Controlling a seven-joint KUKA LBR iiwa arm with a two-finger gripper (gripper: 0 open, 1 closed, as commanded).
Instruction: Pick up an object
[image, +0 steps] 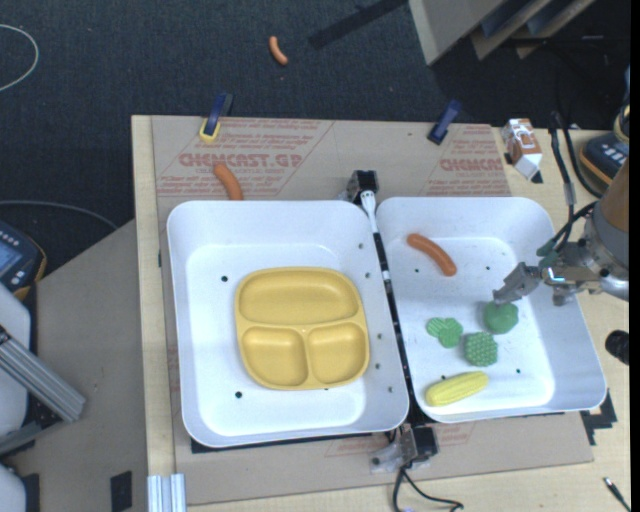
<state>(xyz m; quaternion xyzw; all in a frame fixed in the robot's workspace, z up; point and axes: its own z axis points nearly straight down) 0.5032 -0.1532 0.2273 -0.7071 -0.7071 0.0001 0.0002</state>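
The right bin holds an orange sausage, a yellow corn cob and three green toy vegetables: a leafy one, a knobbly one and a round one. My gripper reaches in from the right and hangs low over this bin, just above and to the right of the round green piece. Nothing shows as held in it.
The left bin holds a yellow divided plate. A second orange sausage lies on the cardboard behind the left bin, and a third on the dark floor. Clamps hold the board's far edge.
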